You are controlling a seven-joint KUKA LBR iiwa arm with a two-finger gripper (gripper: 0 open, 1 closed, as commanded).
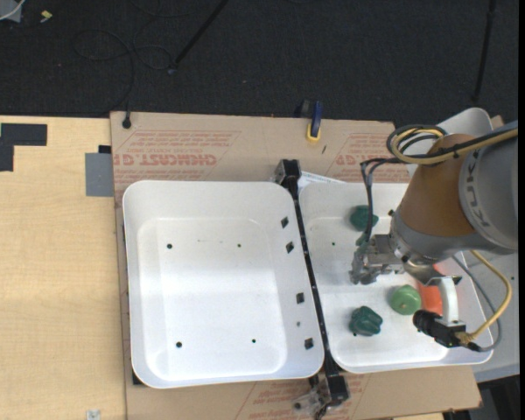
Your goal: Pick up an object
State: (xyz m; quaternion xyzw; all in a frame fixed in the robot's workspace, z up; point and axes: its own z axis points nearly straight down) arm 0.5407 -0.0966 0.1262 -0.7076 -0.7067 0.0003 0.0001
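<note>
The right bin (pixel 337 234) holds a dark green lump (pixel 361 217) near its far side and another dark green lump (pixel 365 321) near its front. A light green ball (pixel 404 299) lies to the right of that one, with an orange thing (pixel 430 298) right beside it. My gripper (pixel 364 268) hangs low over the middle of the right bin, between the two dark green lumps and just left of the ball. Nothing shows between its tips from this angle. The arm's wrist covers the bin's right part.
The left bin (pixel 149 234) sits beside the right one, separated by a black divider rail (pixel 299 261). Both bins rest on a cardboard sheet (pixel 201 147) on the wooden bench. A blue and yellow clamp (pixel 314 121) stands at the cardboard's far edge.
</note>
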